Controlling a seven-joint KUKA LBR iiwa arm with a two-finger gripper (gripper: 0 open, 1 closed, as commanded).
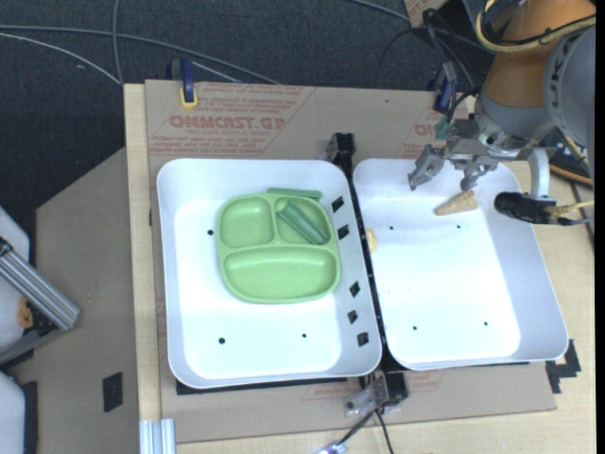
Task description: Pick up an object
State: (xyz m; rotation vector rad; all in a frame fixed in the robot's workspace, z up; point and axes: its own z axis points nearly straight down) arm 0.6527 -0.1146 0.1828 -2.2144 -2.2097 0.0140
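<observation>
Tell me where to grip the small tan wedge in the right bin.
Grip the tan wedge across its narrow width near the middle, coming straight down from above. It lies flat and slanted on the right bin floor, so the gripper probably needs turning to match.

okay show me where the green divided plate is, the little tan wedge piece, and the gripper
green divided plate (276, 274): camera view, floor of its large lower compartment.
tan wedge piece (458, 204): camera view, middle of the wedge.
gripper (450, 171): camera view, between its fingertips.
</observation>
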